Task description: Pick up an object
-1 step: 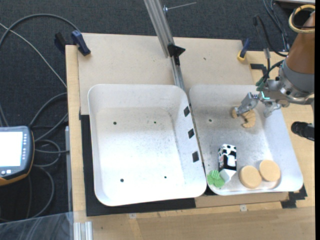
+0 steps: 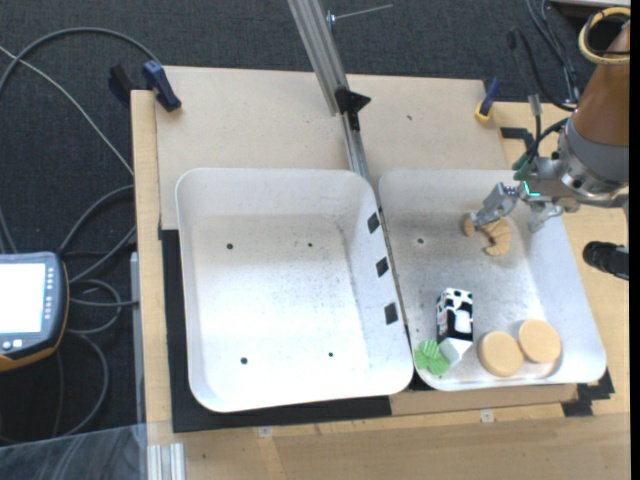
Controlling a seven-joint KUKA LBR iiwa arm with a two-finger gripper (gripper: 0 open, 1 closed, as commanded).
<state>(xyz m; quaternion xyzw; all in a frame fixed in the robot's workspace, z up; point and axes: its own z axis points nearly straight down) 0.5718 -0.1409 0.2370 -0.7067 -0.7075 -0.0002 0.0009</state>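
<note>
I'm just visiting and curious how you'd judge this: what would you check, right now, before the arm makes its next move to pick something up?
1. Objects within reach in the right bin: ok.
2. Gripper over a target: ok, it is right by the tan piece.
3. Tan piece between the fingers: cannot tell.
4. Tan piece clear of neighbours: ok.
5. Black-and-white carton and two round discs clear of the gripper: ok.

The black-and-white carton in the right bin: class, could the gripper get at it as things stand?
Probably yes. The carton stands uncovered, the gripper hovers farther back over the same bin, though a green item touches its near end.
</note>
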